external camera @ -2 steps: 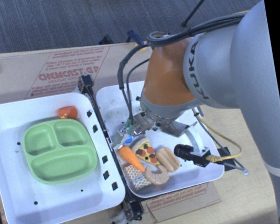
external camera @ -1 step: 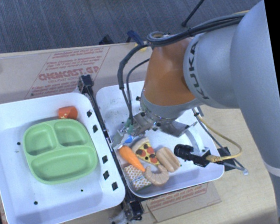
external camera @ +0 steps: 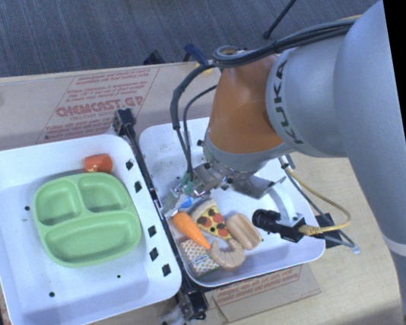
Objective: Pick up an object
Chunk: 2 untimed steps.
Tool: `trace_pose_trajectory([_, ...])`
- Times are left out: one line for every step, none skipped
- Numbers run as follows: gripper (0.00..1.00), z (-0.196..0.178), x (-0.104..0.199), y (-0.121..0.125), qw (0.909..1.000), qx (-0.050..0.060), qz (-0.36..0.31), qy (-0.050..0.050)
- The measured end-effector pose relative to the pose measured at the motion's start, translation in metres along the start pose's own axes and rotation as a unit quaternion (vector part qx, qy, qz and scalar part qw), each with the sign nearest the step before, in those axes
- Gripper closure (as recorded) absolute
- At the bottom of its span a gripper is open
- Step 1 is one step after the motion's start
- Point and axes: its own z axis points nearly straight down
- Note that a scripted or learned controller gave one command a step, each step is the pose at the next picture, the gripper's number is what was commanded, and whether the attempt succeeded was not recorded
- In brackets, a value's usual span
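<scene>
One fixed cam overhead, slanted down, both bins point(external camera: 17, 251) visible

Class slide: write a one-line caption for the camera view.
KUKA arm reaching over the right bin of toy food, beside a green divided plate in the left bin.

You had two shallow white plastic bins point(external camera: 26, 303) on a tan cardboard-covered worktop point(external camera: 38, 100) printed with red lettering. A pale green three-compartment plate point(external camera: 86, 217) and a small red-orange toy point(external camera: 98, 164) sat in one. The other held an orange toy carrot point(external camera: 191, 230), a yellow pizza slice with red dots point(external camera: 211, 219), a tan hot-dog bun point(external camera: 243, 231).
</scene>
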Motion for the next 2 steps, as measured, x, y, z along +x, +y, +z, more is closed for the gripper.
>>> trace_pose_trajectory([0.00,0.0000,0.0000,0.0000,1.0000,0.000,0.000,0.000])
trace_pose_trajectory([0.00,0.0000,0.0000,0.0000,1.0000,0.000,0.000,0.000])
